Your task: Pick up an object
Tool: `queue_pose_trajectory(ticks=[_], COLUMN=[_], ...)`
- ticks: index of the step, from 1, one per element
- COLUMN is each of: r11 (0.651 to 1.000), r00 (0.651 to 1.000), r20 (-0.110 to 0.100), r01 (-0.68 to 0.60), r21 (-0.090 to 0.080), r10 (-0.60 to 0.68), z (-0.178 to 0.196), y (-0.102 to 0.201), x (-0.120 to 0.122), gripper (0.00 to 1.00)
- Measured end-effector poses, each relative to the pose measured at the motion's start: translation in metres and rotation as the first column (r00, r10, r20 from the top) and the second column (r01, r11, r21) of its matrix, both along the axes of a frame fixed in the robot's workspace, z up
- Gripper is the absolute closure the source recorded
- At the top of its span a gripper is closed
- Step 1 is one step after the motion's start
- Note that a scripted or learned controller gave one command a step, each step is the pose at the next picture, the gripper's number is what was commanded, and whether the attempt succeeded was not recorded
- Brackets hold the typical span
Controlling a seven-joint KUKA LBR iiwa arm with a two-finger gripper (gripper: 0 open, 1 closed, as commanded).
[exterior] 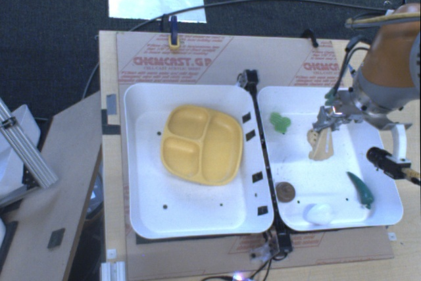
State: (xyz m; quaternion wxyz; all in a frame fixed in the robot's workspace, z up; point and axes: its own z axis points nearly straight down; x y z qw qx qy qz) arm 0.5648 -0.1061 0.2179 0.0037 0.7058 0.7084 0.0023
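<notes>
The gripper [323, 133] hangs over the right bin [388, 207], apparently clasping a tan toy [320, 147]; lifting clear comes next.

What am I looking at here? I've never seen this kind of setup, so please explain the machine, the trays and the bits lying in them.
This is one camera fixed above a bench, looking down at a slant. From the right reaches a robot arm, grey with an orange band; its hand sits over the right bin, just above a tan, beige object. Whether it grips that object cannot be told from here.

Two shallow white bins sit side by side. The left bin holds a yellow divided plate. The right bin also holds a small green toy, a brown round disc, a white rounded object and a dark green pepper-like piece.
</notes>
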Motion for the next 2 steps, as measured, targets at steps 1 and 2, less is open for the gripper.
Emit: queue_pose_trajectory(ticks=[1, 2], r11=[1.0, 1.0], r00=[1.0, 1.0], r20=[0.0, -0.007], r01=[-0.002, -0.006], r21=[0.001, 0.004], r10=[0.002, 0.006], z=[0.061, 0.043], y=[0.008, 0.062], x=[0.002, 0.003], gripper=[1.0, 1.0])
